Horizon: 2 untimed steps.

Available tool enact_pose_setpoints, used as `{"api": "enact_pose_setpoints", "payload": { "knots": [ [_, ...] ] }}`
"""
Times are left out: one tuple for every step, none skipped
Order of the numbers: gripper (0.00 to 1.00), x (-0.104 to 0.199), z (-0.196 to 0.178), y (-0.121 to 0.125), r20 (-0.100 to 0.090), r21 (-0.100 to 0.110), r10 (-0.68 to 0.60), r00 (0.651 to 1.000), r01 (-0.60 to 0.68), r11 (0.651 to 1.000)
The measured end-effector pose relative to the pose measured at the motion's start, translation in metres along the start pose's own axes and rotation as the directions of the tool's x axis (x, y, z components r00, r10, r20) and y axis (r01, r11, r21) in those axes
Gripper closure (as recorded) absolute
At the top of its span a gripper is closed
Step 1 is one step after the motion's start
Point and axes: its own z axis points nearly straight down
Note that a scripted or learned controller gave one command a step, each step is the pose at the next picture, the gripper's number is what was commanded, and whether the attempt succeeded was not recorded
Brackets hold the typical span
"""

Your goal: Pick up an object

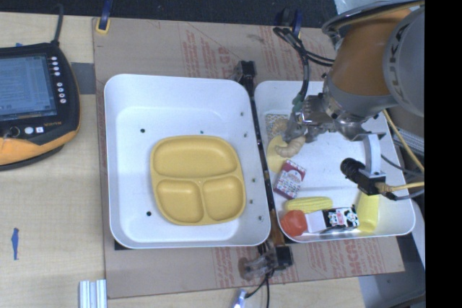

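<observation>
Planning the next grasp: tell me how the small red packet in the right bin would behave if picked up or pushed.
The red packet looks flat and thin, so it is probably light and would likely slide across the smooth white bin rather than roll. Its wrapper-like look suggests it may crumple or flex under a squeeze. Lying flat, it offers little edge for the pincer, so a slip seems plausible.

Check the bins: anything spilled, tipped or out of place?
Nothing stands out. The yellow divided tray lies flat in the left bin; the small items are crowded but inside the right bin, under the gripper.
</observation>
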Motion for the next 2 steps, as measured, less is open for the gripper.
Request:
{"api": "enact_pose_setpoints", "payload": {
  "knots": [
    [1.00,0.046,-0.041,-0.008,-0.001,0.000,0.003,1.000,-0.003,1.000],
    [1.00,0.047,-0.039,0.002,0.000,-0.001,0.002,1.000,-0.002,1.000]
  ]
}}
